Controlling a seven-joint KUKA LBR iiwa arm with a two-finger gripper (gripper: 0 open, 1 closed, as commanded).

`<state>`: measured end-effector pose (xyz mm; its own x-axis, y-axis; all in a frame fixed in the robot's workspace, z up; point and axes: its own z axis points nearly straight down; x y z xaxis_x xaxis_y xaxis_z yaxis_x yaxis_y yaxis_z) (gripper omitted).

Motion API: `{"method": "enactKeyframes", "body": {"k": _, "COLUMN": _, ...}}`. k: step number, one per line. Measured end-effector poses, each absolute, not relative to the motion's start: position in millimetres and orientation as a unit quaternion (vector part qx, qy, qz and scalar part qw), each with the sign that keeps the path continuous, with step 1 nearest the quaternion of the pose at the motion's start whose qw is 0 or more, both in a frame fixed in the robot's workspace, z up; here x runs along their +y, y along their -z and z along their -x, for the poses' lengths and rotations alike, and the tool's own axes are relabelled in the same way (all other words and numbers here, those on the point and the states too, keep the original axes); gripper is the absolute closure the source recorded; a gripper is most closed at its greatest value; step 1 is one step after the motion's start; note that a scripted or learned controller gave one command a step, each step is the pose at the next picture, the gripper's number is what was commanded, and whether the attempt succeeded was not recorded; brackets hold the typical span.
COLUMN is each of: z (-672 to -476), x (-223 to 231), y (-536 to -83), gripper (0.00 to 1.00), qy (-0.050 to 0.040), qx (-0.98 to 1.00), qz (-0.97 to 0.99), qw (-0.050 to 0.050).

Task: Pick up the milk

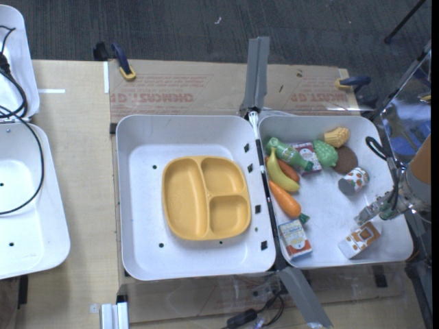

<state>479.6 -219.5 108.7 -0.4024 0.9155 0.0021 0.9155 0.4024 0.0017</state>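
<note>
milk (360,240) looks like the small white-and-brown carton lying on its side at the front right of the right bin (329,214), close to the front wall; label too small to read, so that pick is a judgement. it should handle as a light toy carton: stiff flat faces, a bit slick, likely to skid or tip if nudged. best hold is probably across the two long flat sides at mid-body, not the folded top end. gripper (371,212) hangs just beside the carton on its far side, near but apart from it, nothing seen in it; too blurred to tell whether it is spread or pressed together. arm (420,173) comes in over the bin's right wall. same bin also holds a second carton (294,239) with orange and blue print by the front left corner, a carrot (284,198), a banana (278,174), a green bottle (289,153), corn (336,137), a brown round piece (346,160) and a small printed can (355,180). left bin (137,197) holds a yellow divided plate (206,197), nothing on it.
</note>
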Motion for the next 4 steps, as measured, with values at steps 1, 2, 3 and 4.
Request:
{"method": "enactKeyframes", "body": {"k": 1, "z": -479.6, "x": -219.5, "y": -108.7, "gripper": 0.0, "qy": 0.0012, "qx": -0.837, "qz": 0.547, "qw": 0.0}}
{"method": "enactKeyframes", "body": {"k": 2, "z": -480.5, "x": -219.6, "y": -117.6, "gripper": 1.0, "qy": 0.0015, "qx": -0.837, "qz": 0.547, "qw": 0.0}}
{"method": "enactKeyframes", "body": {"k": 3, "z": -526.4, "x": -222.0, "y": -221.4, "gripper": 1.0, "qy": -0.0005, "qx": -0.837, "qz": 0.548, "qw": -0.001}}
{"method": "enactKeyframes", "body": {"k": 4, "z": -526.2, "x": -221.9, "y": -221.1, "gripper": 0.0, "qy": -0.0006, "qx": -0.837, "qz": 0.547, "qw": 0.0}}
